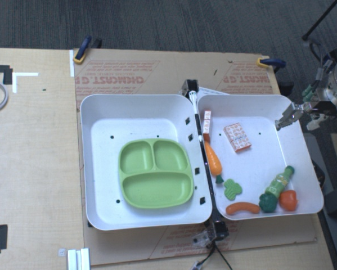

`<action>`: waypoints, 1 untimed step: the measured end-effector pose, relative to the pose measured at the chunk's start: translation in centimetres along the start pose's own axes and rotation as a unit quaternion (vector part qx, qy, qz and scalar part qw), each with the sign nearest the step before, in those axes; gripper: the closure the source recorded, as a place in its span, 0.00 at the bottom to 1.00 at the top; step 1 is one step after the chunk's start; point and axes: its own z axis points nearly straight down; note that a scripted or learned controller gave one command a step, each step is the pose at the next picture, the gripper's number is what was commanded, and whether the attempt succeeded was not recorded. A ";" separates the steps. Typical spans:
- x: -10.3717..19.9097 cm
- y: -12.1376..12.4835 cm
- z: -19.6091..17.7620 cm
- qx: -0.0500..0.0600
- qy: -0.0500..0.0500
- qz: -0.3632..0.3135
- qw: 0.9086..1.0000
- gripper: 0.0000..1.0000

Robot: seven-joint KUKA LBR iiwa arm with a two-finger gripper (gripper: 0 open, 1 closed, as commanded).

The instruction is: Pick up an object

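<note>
The right bin holds several toy foods. A pink patterned box lies near its middle. An orange carrot rests along the left wall, below a small white and red packet. Along the front lie a green leafy piece, a sausage, a green bottle, a dark green broccoli and a red tomato. My gripper hovers over the bin's upper right rim, open, with nothing between its fingers. It is well right of the pink box.
The left bin holds a green divided plate. Both bins rest on a cardboard sheet fixed with blue and yellow clamps. A black clip sits at the bins' shared back edge.
</note>
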 end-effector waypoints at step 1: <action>6.8 1.9 11.2 0.000 0.000 -0.103 0.995 0.00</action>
